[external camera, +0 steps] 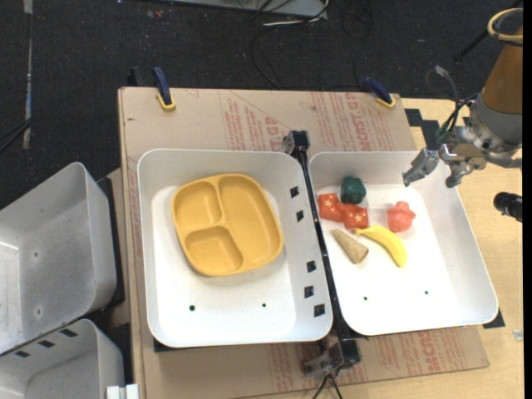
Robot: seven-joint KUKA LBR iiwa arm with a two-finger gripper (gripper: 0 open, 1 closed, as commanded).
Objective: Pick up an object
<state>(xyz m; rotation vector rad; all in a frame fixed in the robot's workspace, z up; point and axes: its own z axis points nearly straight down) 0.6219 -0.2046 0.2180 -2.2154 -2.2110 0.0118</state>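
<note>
Gripper (434,169) fingers spread and empty, above right bin's (465,248) far edge, pink toy (401,216) just below-left, banana (385,243) beyond.

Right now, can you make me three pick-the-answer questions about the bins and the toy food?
1. Where is the yellow plate?
A. left bin
B. right bin
C. the floor

2. What colour is the banana?
A. green
B. yellow
C. blue

3. What is the gripper doing?
A. holding the banana
B. resting on the plate
C. hanging above the right bin's far edge with its fingers spread and nothing between them

Answers: 1 A, the plate lies in the left bin. 2 B, it is plainly yellow. 3 C, the fingers are apart and bare.
</note>
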